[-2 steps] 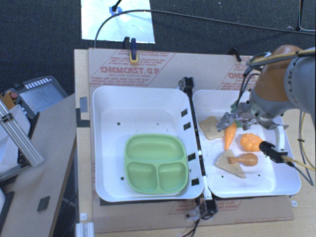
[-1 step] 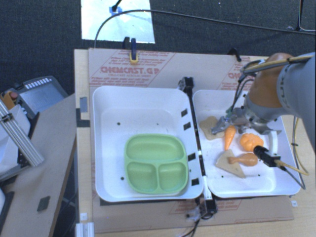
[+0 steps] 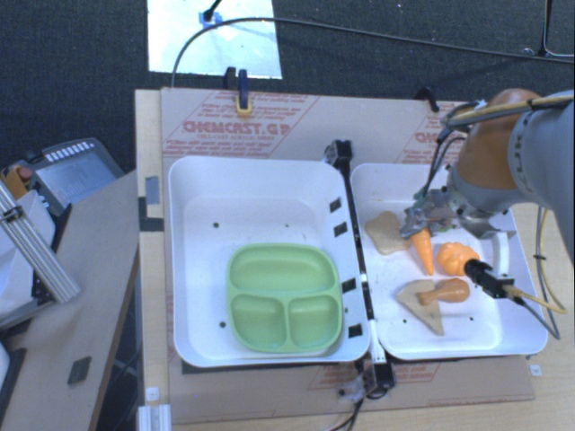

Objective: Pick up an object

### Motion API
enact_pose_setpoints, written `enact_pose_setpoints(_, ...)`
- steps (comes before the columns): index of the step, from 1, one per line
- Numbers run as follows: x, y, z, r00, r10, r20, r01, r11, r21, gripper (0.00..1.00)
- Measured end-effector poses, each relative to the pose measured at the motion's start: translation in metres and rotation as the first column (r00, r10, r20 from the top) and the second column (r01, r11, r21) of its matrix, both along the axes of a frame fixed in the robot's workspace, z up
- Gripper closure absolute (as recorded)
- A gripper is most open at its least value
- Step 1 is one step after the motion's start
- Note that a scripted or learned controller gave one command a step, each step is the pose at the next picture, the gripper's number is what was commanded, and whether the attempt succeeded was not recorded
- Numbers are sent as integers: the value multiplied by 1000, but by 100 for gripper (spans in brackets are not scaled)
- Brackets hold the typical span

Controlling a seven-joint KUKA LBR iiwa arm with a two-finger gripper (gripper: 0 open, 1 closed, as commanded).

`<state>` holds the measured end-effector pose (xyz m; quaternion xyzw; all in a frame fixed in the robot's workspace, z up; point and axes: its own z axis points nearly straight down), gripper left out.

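The right bin holds several toy foods. An orange carrot lies near its middle, with a tan bread-like slice to its left. A round orange fruit sits to the carrot's right. A tan wedge lies nearer the front, and an orange drumstick-shaped piece rests on it. My gripper is low in this bin, right at the carrot's upper end and beside the slice. The grey arm reaches in from the right.
The left bin holds a green divided plate toward its front. A black hinge strip runs between the bins. A black cable fitting hangs from the arm over the right bin's right side.
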<state>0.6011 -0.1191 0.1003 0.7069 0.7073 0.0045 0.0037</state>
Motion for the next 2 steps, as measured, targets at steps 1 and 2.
enact_pose_setpoints(1,5,-9,61,1000,3,-4,-3,1000,-3,100)
enact_pose_setpoints(2,7,-9,115,1000,4,-4,-4,1000,-3,100)
